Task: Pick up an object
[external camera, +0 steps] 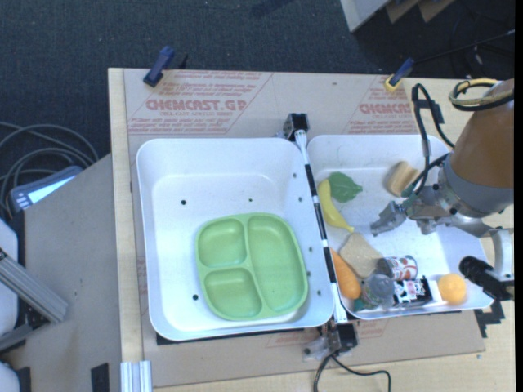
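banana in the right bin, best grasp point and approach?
Take the banana across its middle, coming straight down from above. It lies flat and runs lengthwise beside the bin's left wall, so fingers should close across its narrow width. The green leaf touches its upper end, so I'd avoid that part.

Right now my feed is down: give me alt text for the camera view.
The gripper hangs above the right bin, over bare floor between a banana, a bread slice and a tan piece. A carrot, can and orange lie nearer the front. The left bin holds a green divided tray.
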